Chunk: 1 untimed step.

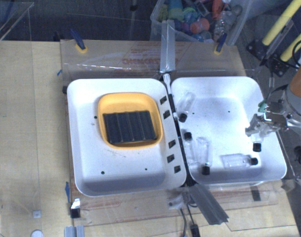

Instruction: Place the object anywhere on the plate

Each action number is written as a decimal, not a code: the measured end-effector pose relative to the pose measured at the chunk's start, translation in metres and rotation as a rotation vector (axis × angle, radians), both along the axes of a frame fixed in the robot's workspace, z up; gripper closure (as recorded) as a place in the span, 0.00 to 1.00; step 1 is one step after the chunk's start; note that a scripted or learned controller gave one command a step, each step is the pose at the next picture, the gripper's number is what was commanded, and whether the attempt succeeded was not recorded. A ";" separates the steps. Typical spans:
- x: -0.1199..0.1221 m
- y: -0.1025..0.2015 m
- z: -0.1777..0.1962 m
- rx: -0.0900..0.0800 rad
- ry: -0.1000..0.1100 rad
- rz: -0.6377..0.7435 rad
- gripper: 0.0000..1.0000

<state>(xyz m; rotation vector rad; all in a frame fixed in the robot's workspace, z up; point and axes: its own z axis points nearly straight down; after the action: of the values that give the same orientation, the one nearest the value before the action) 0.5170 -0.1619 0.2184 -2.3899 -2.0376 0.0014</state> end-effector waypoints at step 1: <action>0.000 0.000 0.000 0.000 0.000 0.000 0.00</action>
<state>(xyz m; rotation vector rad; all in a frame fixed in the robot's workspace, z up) 0.5170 -0.1619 0.2185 -2.3900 -2.0377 0.0013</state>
